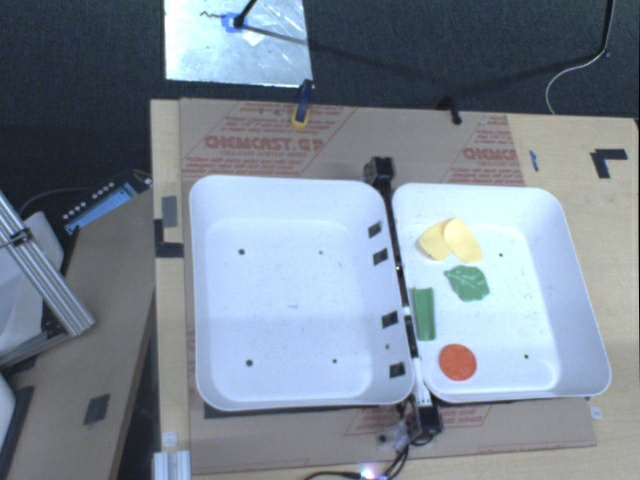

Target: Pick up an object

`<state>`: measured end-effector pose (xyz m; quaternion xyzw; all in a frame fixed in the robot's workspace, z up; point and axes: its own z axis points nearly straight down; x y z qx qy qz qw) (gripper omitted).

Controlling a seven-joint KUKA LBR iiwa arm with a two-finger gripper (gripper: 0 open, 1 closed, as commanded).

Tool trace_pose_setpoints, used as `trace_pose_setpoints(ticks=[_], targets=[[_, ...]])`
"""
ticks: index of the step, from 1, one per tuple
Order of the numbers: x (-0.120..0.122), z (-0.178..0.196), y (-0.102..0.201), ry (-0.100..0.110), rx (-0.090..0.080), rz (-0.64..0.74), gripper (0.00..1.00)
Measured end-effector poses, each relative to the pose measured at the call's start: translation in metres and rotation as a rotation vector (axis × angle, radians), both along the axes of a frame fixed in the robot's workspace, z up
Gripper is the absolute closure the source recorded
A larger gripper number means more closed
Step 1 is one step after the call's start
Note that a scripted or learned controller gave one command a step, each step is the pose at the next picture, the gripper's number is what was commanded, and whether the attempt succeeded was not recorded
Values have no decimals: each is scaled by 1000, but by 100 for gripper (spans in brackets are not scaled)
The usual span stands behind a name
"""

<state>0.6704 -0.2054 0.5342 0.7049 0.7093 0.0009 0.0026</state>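
Lying flat in the right-hand white plastic bin (570,268), the narrow green rectangular strip (424,313) runs its long axis up and down the view, just beside the bin's left wall. Near it sit a pale yellow two-lobed piece (448,239), a green leaf-shaped piece (467,282) and a flat orange disc (458,362). Both bins rest on a brown printed cardboard sheet (330,133) over dark carpet (80,78); the gripper's state cannot be told.

- Two pale yellow slices (448,239), overlapping, are found flat near the right bin (575,268)'s far-left corner.
- A green leafy piece (467,282) is laid mid-bin.
- A green strip (424,313) is set along the left edge.
- An orange disc (458,362) is parked by the near edge.
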Motion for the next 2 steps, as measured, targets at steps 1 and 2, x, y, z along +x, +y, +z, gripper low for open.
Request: trace_pose_setpoints(ticks=[1,2], targets=[[-116,3,5,4,3,-8,100],[-36,1,0,-1,-1,0,100]])
